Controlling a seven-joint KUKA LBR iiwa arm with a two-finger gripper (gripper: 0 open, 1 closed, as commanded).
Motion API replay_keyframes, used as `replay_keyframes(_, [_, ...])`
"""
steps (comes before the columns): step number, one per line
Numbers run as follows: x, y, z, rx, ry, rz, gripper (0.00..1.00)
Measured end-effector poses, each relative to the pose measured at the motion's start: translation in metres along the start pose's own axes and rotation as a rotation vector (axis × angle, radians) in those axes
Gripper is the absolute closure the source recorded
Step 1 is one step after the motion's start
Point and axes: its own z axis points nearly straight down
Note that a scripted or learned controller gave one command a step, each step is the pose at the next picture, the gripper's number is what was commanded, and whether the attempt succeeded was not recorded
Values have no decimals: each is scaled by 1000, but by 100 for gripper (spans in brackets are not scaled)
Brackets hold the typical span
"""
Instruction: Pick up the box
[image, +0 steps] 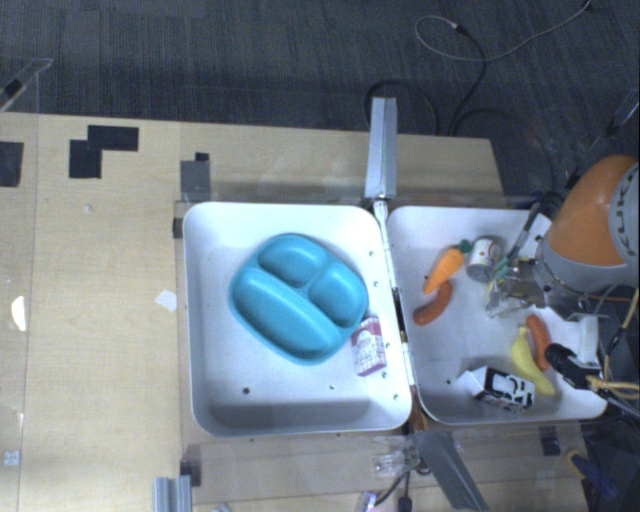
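A small pink-and-white box lies in the left bin, near its right wall and touching the lower right edge of a blue divided plate. A black-and-white box lies near the front of the right bin. My gripper hangs low over the right bin's right half, below the orange band of the arm. It is well right of the pink box and above the black-and-white one. I see nothing held in it.
The right bin also holds a carrot, a brown sausage, a small can, a banana and a red piece. A metal divider post stands behind the bins. Cables trail at the right edge.
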Motion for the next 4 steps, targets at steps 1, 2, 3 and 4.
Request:
replay_keyframes(1, [-14, 37, -46, 12, -3, 29, 100])
replay_keyframes(2, [5, 108, -211, 9, -3, -32, 100])
replay_keyframes(3, [-1, 115, -279, 9, -3, -125, 100])
replay_keyframes(4, [-15, 117, -314, 11, -3, -151, 100])
